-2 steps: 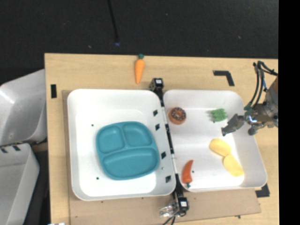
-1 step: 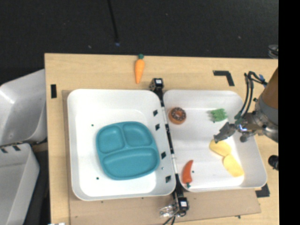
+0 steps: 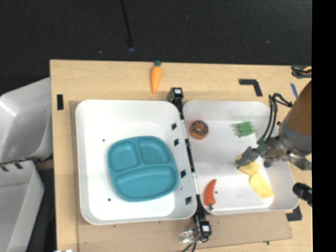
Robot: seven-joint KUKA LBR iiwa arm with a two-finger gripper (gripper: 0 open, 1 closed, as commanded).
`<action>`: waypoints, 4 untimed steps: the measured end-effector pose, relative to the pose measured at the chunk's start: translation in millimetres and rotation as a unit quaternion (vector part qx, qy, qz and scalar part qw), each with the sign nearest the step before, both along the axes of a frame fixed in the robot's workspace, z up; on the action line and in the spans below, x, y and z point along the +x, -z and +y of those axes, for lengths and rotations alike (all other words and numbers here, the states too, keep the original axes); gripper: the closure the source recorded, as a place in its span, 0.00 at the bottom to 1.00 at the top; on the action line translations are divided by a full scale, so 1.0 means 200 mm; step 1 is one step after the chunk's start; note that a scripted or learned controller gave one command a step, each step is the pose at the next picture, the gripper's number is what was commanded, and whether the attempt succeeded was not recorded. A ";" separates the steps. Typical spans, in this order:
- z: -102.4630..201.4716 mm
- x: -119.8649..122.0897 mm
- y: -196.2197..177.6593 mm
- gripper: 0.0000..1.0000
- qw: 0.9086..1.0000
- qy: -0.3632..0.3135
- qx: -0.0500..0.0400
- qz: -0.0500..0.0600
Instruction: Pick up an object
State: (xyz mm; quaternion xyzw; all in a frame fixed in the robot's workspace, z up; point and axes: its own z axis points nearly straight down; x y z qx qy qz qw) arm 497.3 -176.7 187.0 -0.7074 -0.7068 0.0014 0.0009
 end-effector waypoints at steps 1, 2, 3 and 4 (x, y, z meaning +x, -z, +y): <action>0.00 0.00 0.32 0.00 1.000 0.000 0.000 0.000; 0.00 0.01 0.25 1.00 1.000 0.002 0.000 -0.003; 0.01 -0.03 -0.01 1.00 1.000 -0.001 -0.001 -0.005; -0.04 -0.02 -0.24 1.00 1.000 -0.001 -0.001 -0.005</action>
